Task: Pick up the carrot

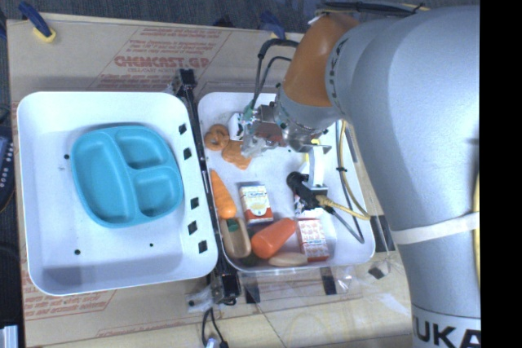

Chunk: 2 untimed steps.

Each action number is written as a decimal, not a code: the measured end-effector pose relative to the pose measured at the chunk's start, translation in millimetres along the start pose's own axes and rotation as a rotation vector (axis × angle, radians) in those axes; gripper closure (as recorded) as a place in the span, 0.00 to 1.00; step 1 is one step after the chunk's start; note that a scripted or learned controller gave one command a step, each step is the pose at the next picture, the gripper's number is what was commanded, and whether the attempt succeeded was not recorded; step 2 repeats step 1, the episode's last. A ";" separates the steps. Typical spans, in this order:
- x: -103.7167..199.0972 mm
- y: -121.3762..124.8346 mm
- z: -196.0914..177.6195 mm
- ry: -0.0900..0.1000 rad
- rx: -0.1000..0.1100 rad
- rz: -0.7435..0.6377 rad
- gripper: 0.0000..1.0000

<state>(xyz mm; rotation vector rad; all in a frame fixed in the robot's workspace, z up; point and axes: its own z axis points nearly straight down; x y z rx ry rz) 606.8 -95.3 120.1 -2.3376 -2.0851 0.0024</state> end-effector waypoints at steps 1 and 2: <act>0.0 -0.1 0.2 0.000 0.000 0.000 0.00; 0.0 -0.1 0.2 0.000 0.000 0.000 0.00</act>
